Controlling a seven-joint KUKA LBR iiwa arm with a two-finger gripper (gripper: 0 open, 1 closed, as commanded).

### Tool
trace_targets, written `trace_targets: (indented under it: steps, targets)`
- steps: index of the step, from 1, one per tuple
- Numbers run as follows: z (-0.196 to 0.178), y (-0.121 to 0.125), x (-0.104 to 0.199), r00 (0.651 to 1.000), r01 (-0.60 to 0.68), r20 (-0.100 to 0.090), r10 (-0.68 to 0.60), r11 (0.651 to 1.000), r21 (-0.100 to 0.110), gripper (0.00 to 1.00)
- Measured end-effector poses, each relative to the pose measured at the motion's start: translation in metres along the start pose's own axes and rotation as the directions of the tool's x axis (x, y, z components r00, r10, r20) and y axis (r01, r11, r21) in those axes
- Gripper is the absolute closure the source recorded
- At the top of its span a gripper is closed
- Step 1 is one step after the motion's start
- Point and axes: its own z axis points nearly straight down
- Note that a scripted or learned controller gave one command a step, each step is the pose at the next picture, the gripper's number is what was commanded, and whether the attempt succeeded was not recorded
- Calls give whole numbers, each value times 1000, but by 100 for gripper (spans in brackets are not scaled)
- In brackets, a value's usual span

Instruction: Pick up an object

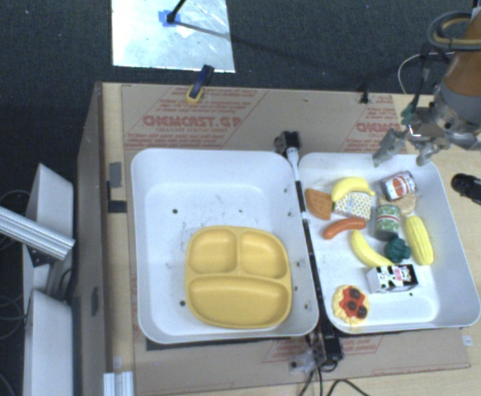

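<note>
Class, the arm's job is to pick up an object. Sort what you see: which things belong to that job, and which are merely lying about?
Belonging to the job:
gripper, fingers spread, above the right bin
red-labelled can
green-labelled can
corn cob
banana
sausage
milk carton
small pizza

Lying about:
yellow divided plate in the left bin
silver sheet on the floor

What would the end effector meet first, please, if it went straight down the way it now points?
Probably the red can at the right bin's far edge, just below the open end effector; depth is unclear from one view.
</note>
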Motion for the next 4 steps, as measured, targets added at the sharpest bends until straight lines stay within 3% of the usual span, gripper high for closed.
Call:
trace_targets:
  steps: [1, 2, 3, 4]
  targets:
    - [58, -23, 1, 1000, -2, -1, 2, 1000, 2, 0]
    - [119, -28, 8, 1000, -2, 1, 2, 1000, -6, 0]
    - [128, -61, 58, 1000, -1, 0, 1, 1000, -4, 0]
    - [133, -98, 65, 1000, -2, -1, 2, 1000, 2, 0]
